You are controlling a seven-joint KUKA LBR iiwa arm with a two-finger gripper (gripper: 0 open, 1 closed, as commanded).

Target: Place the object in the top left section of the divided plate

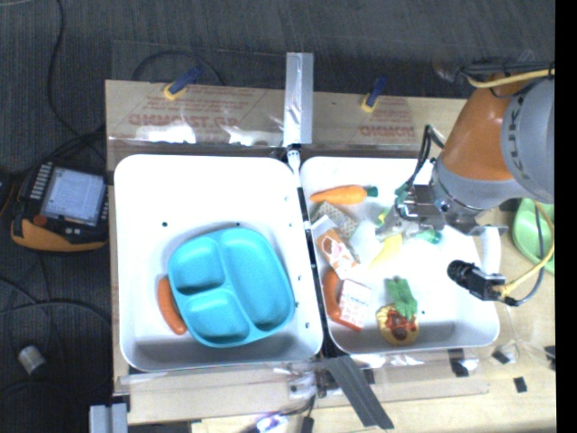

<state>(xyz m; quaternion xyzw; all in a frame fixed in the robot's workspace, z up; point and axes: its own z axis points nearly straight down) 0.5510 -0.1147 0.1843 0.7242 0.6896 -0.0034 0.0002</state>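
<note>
Gripper [407, 216] hovers low in the right bin [469, 332], right of center frame; can't tell its state. Seemingly picking that yellow piece [388, 247]. Next: carry it to the blue plate [261, 287].

Left white bin [144, 242]: orange hot dog [169, 305] along its left wall. Right of that bin, in the right white bin [478, 323]: carrot [341, 194] at top, small carton [353, 303] and strawberry-like fruit [398, 321] at bottom. Handheld screen device [70, 197] on the floor, left of the left bin.
</note>
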